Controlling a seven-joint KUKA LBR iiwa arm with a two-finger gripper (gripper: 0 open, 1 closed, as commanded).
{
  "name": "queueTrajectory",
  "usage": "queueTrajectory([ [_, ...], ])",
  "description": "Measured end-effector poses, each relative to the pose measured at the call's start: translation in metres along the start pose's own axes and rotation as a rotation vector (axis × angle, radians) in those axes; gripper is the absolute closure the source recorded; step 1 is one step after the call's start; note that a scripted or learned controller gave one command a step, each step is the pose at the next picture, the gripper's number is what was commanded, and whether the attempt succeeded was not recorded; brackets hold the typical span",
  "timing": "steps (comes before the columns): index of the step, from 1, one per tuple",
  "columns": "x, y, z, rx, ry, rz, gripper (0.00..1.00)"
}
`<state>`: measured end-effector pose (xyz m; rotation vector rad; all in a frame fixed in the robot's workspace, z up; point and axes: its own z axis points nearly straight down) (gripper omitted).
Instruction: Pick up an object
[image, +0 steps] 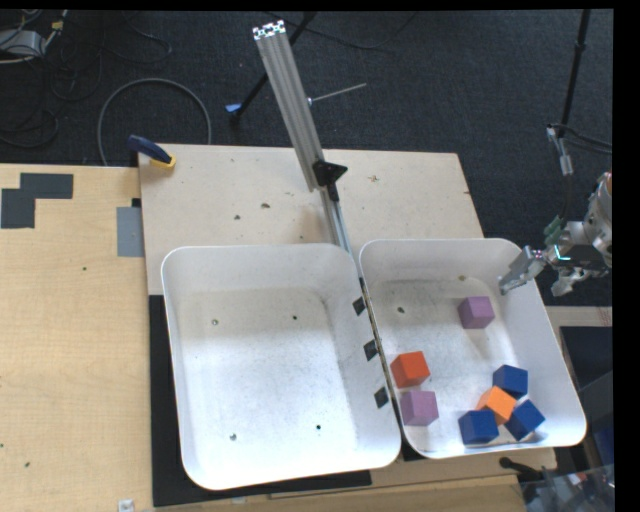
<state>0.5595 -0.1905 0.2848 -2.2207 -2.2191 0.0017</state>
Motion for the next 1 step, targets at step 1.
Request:
queueTrajectory([
  [1, -0.0180, 0.0150, 0.1555, 0.008, 0.002, -0.001, 0.00],
])
